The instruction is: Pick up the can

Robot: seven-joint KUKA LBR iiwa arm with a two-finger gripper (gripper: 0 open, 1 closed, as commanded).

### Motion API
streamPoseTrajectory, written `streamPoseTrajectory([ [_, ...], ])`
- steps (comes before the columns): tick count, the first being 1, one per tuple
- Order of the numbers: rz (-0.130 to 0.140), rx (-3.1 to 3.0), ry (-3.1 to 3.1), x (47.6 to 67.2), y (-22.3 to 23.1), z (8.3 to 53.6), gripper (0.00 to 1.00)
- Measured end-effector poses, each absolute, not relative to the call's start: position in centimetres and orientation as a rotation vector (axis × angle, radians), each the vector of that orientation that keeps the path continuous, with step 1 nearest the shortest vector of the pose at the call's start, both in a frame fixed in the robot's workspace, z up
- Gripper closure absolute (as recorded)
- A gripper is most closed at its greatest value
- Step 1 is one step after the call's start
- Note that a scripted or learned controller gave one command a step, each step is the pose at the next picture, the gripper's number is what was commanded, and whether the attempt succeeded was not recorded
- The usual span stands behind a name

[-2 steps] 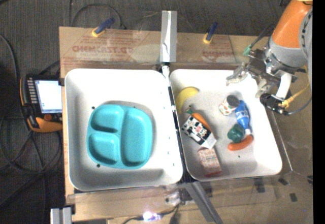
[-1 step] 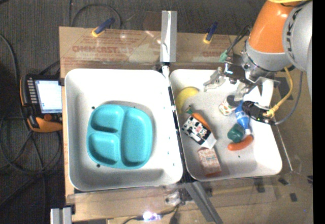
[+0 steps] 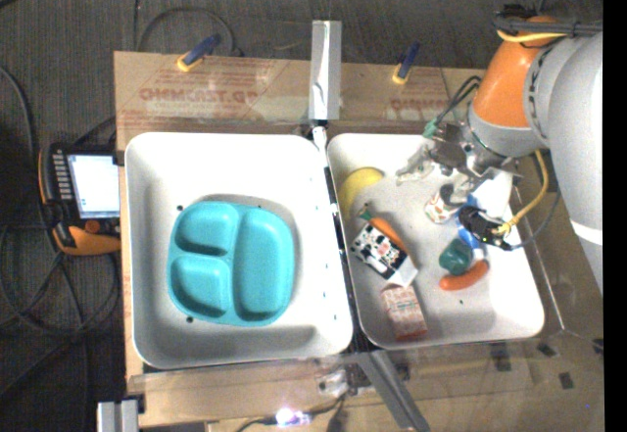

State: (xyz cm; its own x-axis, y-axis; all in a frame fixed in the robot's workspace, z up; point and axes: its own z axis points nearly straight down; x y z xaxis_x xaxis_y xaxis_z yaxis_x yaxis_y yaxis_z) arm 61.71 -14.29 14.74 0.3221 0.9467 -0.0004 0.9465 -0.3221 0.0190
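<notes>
The can (image 3: pixel 404 311) is a pinkish cylinder with a printed label. It lies on its side near the front of the right bin (image 3: pixel 519 317). My gripper (image 3: pixel 432 182) hangs over the back of that bin, well behind the can and apart from it. Its fingers (image 3: pixel 411 168) are spread open with nothing between them. A small white object (image 3: pixel 438 211) lies just below the gripper.
Also in the right bin are a yellow lemon (image 3: pixel 359 187), a carrot (image 3: pixel 388 227), a black-and-white box (image 3: pixel 380 254), a teal object (image 3: pixel 457 255) and a red sausage (image 3: pixel 462 276). The left bin (image 3: pixel 147 175) holds a teal divided plate (image 3: pixel 233 262).
</notes>
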Motion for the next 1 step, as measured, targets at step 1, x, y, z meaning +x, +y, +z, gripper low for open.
streamPoseTrajectory([
  [1, 0.040, 2.557, 1.767, 62.47, -15.50, 13.43, 0.00],
])
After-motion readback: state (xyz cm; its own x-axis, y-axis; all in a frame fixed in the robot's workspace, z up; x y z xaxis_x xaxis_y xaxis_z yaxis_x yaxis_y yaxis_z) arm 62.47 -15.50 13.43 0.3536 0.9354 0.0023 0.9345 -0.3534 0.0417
